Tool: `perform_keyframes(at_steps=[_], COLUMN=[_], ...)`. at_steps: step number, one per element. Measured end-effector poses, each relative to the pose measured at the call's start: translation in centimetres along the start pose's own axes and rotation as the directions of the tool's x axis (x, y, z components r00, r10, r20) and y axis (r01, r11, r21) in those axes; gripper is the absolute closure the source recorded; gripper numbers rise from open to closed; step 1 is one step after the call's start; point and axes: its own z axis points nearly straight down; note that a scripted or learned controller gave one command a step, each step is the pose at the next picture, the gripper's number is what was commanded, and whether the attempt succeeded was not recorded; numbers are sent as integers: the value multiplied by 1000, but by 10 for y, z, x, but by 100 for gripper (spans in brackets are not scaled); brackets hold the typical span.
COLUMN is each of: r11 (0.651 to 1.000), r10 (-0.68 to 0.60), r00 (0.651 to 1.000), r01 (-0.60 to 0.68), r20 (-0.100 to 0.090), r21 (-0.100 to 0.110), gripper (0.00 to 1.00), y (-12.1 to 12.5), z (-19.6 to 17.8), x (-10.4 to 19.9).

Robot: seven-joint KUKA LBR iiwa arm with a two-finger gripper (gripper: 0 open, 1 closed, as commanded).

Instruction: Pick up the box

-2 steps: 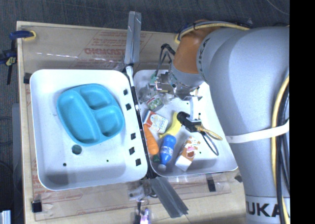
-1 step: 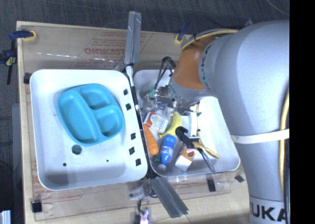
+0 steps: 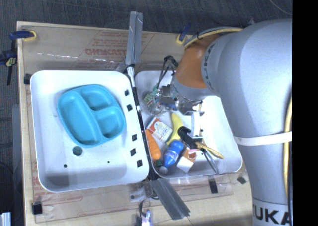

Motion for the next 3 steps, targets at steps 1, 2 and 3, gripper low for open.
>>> perform_keyframes(at_steps=[1,2,3], r11=[994,928,932], r10=[113,372,363], r00=[994,928,932], r01=[-113,-372,-363], r20=[-6,-5,-3], r21=[3,6,10], gripper=[100,100,100], y=[13,-52,-52], z=[-100,-161,-170], x=[36,71,73])
